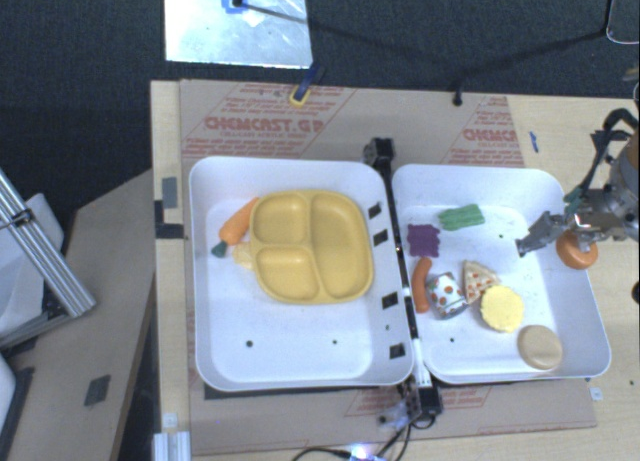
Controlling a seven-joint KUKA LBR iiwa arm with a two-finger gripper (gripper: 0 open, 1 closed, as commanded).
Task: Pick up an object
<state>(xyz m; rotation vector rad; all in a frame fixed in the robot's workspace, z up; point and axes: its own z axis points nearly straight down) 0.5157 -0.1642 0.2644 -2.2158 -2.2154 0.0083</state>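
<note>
We take the pizza slice (480, 277) in the right bin (592, 334) as our landmark. Touching its lower right edge lies a yellow disc (501, 308), and farther down and to the right of the slice, near the bin's corner, sits a beige round (540, 346). Just left of the slice, a spotted cup (447, 295) lies on its side, and beyond the cup, still left of the slice, a red sausage (421, 283) lies lengthwise close to the wall between the bins. Up and left of the slice we see a purple piece (424, 240), and above the slice, a little to its left, a green piece (461, 216) lies flat on the white floor. These are the objects to be picked, and all of them rest on the bin floor. The gripper (530, 239) hangs up and to the right of the slice, over bare floor, pointing leftward and apart from every object. We cannot tell whether it is spread or pressed together, and we see nothing in it. The arm (600, 211) behind it reaches in farther right of the slice, over the bin's rim. Well to the left of the slice, in the left bin (200, 289), lies a yellow plate (305, 246) with three compartments. At the plate's side farthest from the slice, a carrot (237, 221) lies slanted against its rim.
</note>
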